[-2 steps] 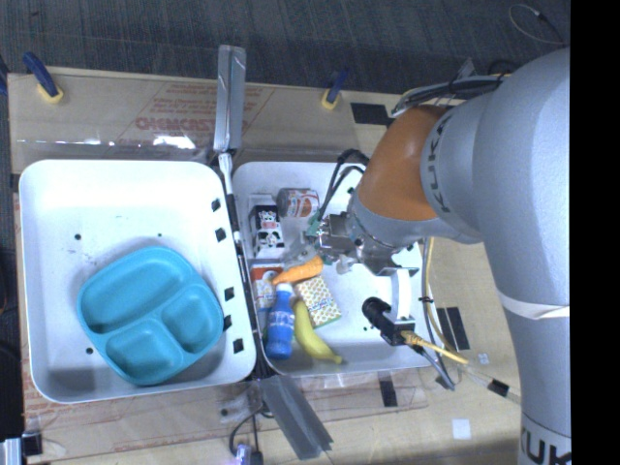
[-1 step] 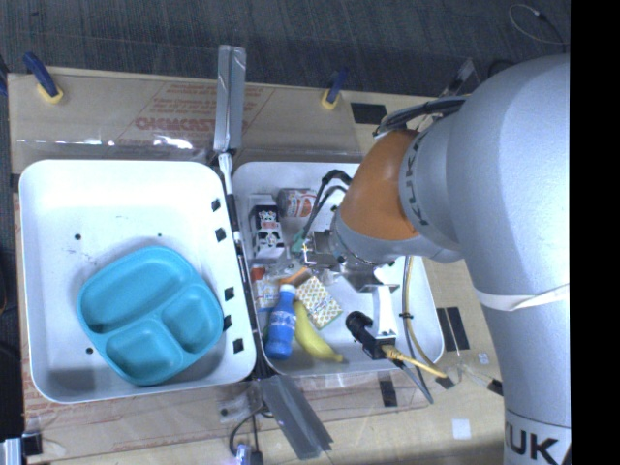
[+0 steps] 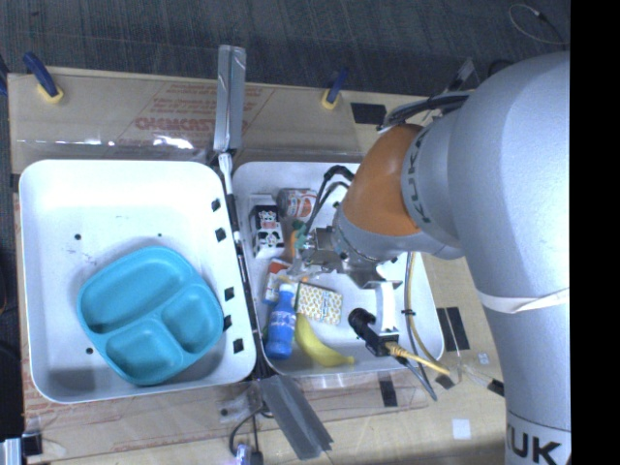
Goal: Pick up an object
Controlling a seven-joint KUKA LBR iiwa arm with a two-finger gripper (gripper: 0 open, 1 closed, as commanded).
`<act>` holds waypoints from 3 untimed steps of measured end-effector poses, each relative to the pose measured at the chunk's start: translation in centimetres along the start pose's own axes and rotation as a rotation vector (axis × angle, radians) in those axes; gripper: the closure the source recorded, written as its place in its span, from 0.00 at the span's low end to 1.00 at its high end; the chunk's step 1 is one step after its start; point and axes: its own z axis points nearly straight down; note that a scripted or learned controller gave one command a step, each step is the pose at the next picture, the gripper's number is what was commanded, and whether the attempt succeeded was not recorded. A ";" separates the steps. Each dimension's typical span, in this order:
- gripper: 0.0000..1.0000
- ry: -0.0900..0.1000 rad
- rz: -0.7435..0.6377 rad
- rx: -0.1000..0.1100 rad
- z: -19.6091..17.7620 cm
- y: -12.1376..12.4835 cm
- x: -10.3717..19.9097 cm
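Observation:
My gripper (image 3: pixel 302 250) reaches down into the middle of the right bin (image 3: pixel 250 184), under the arm's orange band. Just below it lie a patterned yellow-and-white packet (image 3: pixel 321 303), a blue bottle (image 3: pixel 280 325) with a white cap, and a yellow banana (image 3: pixel 319 346) along the bin's near wall. A small black-and-white box (image 3: pixel 267 228) sits to the left of the gripper, and a brownish can (image 3: pixel 294 203) lies behind it. A small orange-red item (image 3: pixel 279 268) peeks out close to the gripper's left side. The wrist hides whatever lies directly beneath it.
The left bin (image 3: pixel 58 192) holds a blue divided plate (image 3: pixel 150 314) toward its near side. A grey metal divider (image 3: pixel 229 95) stands between the bins at the back. The arm's large grey body covers the right bin's right part.

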 end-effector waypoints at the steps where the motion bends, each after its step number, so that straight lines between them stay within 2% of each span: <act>1: 1.00 -0.003 0.114 0.010 -8.5 0.4 7.7; 2: 1.00 -0.004 0.214 0.010 -13.4 -5.2 9.7; 3: 1.00 -0.004 0.110 0.006 -17.9 -6.0 11.1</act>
